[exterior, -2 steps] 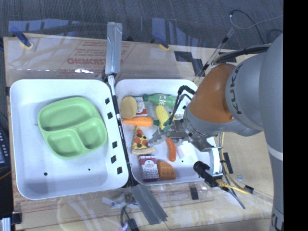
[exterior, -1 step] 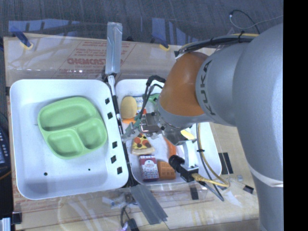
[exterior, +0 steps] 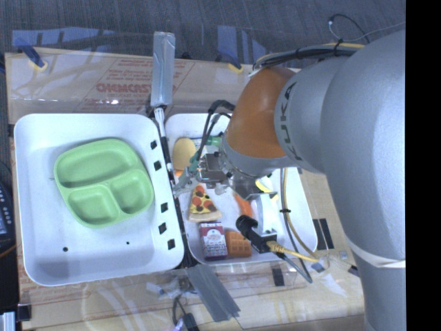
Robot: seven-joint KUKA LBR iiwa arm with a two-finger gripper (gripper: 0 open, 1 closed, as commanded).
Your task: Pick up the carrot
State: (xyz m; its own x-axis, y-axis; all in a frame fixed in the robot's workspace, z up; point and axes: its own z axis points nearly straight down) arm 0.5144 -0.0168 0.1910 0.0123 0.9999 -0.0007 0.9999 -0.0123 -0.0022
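I see the orange carrot (exterior: 244, 205) in the right-hand shallow white bin (exterior: 308, 234), a short slanting piece showing just below the arm's wrist. Its long axis runs from far-left to near-right, and the upper end goes under the arm, so I cannot tell which end is the tip.

The tool (exterior: 215, 173) sits low in that same bin, just left of the carrot, with the big grey arm with its orange band (exterior: 258, 119) covering most of it. I cannot tell how its grip stands or whether it has hold of anything.

Around it in the right bin lie a pale yellow rounded toy food (exterior: 183, 151) at the far left, a triangular pizza slice (exterior: 200, 203) near the middle, a small dark red box (exterior: 213, 240) at the near side and a tan bread-like piece (exterior: 238, 244) touching the box's right side.

The left-hand white bin (exterior: 41, 254) holds a light green plastic plate with three compartments (exterior: 103, 180). Both bins rest side by side on the desk (exterior: 62, 81).
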